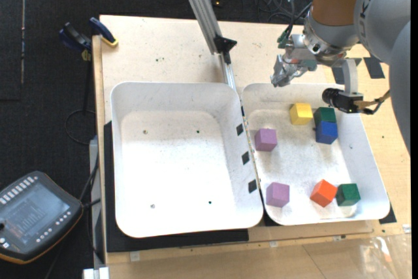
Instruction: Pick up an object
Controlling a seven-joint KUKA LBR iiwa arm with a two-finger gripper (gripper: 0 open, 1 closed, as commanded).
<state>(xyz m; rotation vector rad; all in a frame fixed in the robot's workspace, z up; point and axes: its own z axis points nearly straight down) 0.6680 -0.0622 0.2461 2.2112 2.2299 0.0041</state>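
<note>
Your grey two-finger gripper [282, 78] hangs over the right white plastic bin's [366, 160] far rim; can't tell open/shut, tips too small. Nearest: yellow cube [301, 113], w/ green cube [324, 117] touching blue cube [326, 131] beside it. 2 purple cubes [266, 139] [277, 194], orange cube [323, 193] lie nearer the front.

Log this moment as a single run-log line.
gripper: above right bin's far edge | holding: nothing seen | nearest: yellow cube | stage: approach
</note>
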